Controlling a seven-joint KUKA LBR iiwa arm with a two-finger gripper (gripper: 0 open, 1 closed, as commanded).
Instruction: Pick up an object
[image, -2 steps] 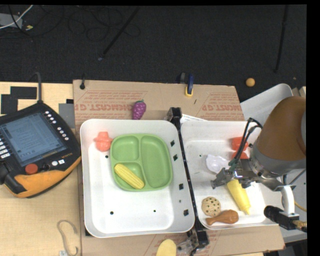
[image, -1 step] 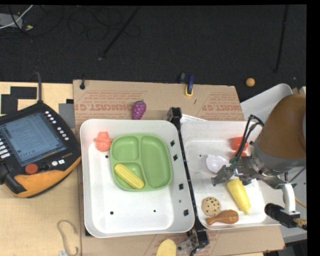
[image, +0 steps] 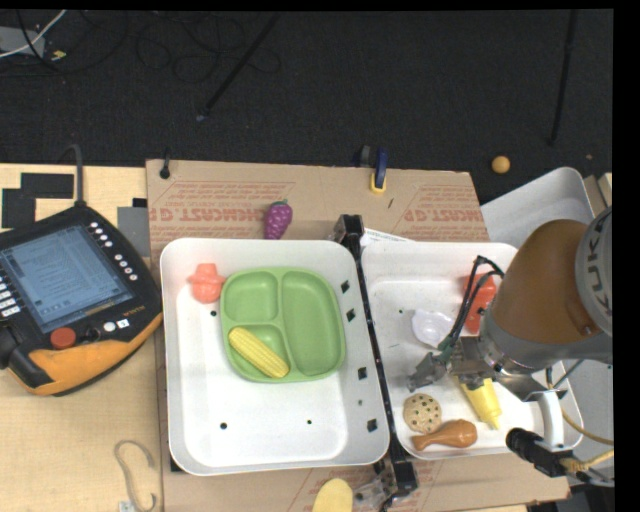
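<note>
The gripper (image: 428, 368) hangs low in the right bin (image: 395, 300), its grip state unreadable. Cookie (image: 422, 410), drumstick (image: 446, 436) and mustard bottle (image: 485, 400) crowd just below; a descent could nudge them aside.

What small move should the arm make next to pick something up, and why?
Probably lower the tool a little toward the cookie, which lies just below it in the right bin. Nothing shows between its tips, and the cookie lies flat with free space around it, apart from the chicken leg and the yellow bottle.
</note>
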